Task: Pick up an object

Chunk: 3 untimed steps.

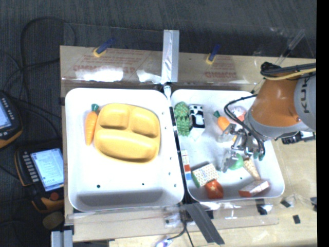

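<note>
Camera view. The counter (77,66) carries two white bins side by side. The left bin (77,189) holds a yellow sectioned tray (127,131) with a toy carrot (91,126) just beside its left edge.

The right bin (277,181) is crowded: a green knobbly item (181,118) against the dividing wall, a black-and-white piece (197,116) just beside it, a small orange-and-green piece (222,121), a checkered block (204,174), a red object (214,189) touching that block, a red-and-white wedge (254,188) near the front wall, and a tan cone shape (252,168).

The arm reaches in from the right, and the gripper (237,153) is low over the right bin. A green object (235,162) sits right at its tip and is the likeliest target. I cannot tell whether the fingers are open, closed or gripping: the wrist hardware and cables blur together there.

Risks, as a judgement: the green object may be merely touched rather than pinched, so a lift could leave it behind. The cone lies just beside it and could be nudged or caught along. A rounded toy may squirt sideways under closure.

Hard to read: the finger tips, the green object's full outline, and what lies beneath the wrist.
</note>
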Motion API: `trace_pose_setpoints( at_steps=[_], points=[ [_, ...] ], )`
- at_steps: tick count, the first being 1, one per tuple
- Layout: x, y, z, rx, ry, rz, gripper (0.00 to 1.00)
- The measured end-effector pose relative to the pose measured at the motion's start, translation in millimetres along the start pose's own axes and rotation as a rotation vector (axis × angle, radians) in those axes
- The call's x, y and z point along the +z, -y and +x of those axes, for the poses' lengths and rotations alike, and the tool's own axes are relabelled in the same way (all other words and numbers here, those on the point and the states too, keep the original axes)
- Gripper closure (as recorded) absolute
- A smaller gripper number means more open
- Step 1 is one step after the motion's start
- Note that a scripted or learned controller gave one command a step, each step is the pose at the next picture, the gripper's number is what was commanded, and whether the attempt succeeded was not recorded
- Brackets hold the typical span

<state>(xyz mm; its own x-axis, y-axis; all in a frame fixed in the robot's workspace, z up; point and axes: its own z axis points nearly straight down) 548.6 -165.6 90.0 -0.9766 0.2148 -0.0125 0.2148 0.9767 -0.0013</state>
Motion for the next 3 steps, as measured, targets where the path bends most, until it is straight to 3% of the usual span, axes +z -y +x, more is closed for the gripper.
trace_pose_setpoints(
  at_steps=[1,2,3],
  points=[
    [1,-22,-64,-0.083,0.002,0.0,0.0],
    [-10,-23,-65,-0.082,0.007,0.0,1.0],
    [-10,-23,-65,-0.082,0.007,0.0,0.0]
  ],
)
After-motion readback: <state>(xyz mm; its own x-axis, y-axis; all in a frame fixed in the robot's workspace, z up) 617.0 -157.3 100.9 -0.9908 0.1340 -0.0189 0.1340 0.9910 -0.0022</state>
